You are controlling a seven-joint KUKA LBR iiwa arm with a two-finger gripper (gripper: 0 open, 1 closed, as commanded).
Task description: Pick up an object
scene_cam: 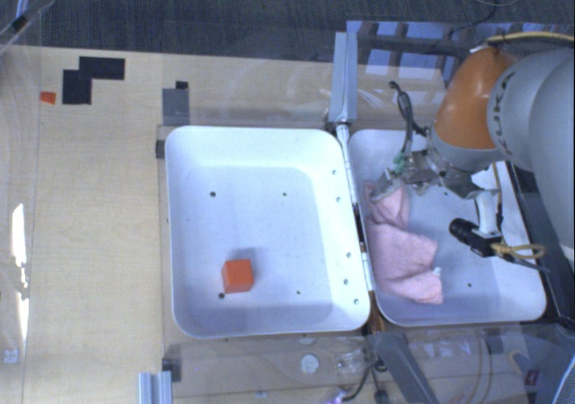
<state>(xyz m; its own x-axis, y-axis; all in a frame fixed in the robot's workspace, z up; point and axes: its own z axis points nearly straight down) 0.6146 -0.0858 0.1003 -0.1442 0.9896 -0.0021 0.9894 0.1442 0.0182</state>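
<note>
A pink cloth lies crumpled along the left side of the right bin. Its upper end rises in a narrow peak toward my gripper, which hangs right over that peak, touching or nearly touching it. Whether the cloth is gripped cannot be made out. A small orange block sits alone on the floor of the left bin, toward its front left, far from the gripper.
The arm's grey body and orange band cover the back right of the right bin. A black fitting with a yellow cable sits over that bin's middle right. The divider rail runs between the bins.
</note>
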